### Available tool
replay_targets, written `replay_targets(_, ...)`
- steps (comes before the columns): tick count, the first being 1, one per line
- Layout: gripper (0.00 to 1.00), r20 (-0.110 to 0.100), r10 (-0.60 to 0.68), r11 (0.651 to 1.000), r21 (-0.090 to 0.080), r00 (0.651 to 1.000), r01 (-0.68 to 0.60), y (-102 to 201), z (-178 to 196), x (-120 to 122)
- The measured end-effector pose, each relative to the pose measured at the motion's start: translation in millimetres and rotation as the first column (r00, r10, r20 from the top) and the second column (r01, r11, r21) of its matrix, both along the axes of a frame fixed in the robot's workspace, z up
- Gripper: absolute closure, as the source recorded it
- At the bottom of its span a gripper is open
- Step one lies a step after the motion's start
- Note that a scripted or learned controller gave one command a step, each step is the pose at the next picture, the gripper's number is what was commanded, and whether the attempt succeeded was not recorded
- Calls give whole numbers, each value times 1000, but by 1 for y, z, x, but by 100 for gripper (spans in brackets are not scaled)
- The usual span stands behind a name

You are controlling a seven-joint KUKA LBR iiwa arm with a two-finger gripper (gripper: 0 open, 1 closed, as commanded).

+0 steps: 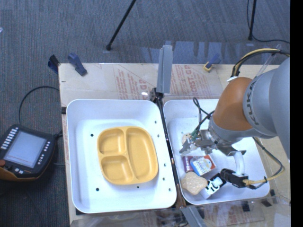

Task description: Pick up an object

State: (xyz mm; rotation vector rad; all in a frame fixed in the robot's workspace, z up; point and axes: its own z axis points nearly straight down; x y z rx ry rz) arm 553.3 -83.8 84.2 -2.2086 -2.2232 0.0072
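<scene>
In the R bin (182, 109), toward its 9 o'clock side, the gripper (190, 144) hangs low over the bin floor, w/ the grey arm (265, 103) coming in from 3 o'clock. Can't tell whether the gripper is open or closed.

The objs lie at the bin's 6 o'clock end. A red-and-white packet (202, 165) sits at 5 o'clock of the gripper, near it but apart. A tan pad (191, 183) is at 7 o'clock of the packet, touching it or nearly so. A black-and-white item (214, 185) is just beside the pad at its 3 o'clock.

The L bin (85, 117) holds a yellow tray (127, 154) w/ three compartments, lying flat near the middle.

Both bins sit on the counter (123, 79), and a blue clamp (75, 64) grips its 10 o'clock corner. A pendant (23, 150) lies on the floor at 9 o'clock, well apart from the bins.
</scene>
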Motion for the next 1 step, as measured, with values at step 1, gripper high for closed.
replay_targets(1, 0, 1, 2, 1000, 0, 1000, -2, -6, 1, -47)
